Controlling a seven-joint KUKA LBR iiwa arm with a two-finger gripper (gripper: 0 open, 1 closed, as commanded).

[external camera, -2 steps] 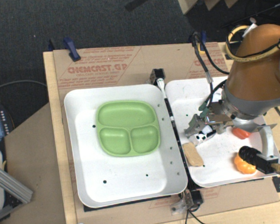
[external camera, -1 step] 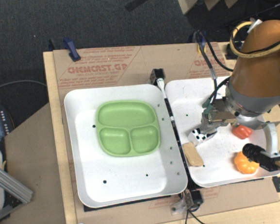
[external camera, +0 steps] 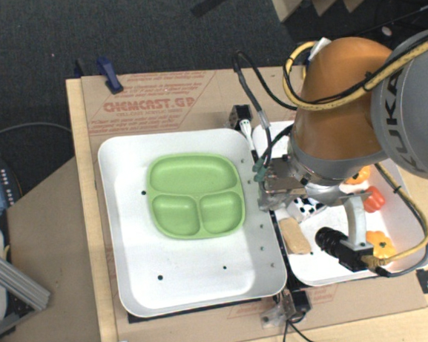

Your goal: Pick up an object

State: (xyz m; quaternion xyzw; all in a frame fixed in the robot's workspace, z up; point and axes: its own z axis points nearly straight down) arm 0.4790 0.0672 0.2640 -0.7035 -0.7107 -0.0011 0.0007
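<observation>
The end effector point(external camera: 317, 195) hangs low over the right bin point(external camera: 408, 220). I cannot tell its state. The tan block point(external camera: 293, 235) lies just beside it, toward the left bin point(external camera: 130, 233), long way pointing down the picture.

Open floor around green tray point(external camera: 196, 195) (left bin point(external camera: 130, 233)); right bin point(external camera: 407, 213) cluttered.

I saw a blue clip point(external camera: 108, 74) on the cardboard point(external camera: 148, 101); a black clamp point(external camera: 240, 116) sat between the bins.
</observation>
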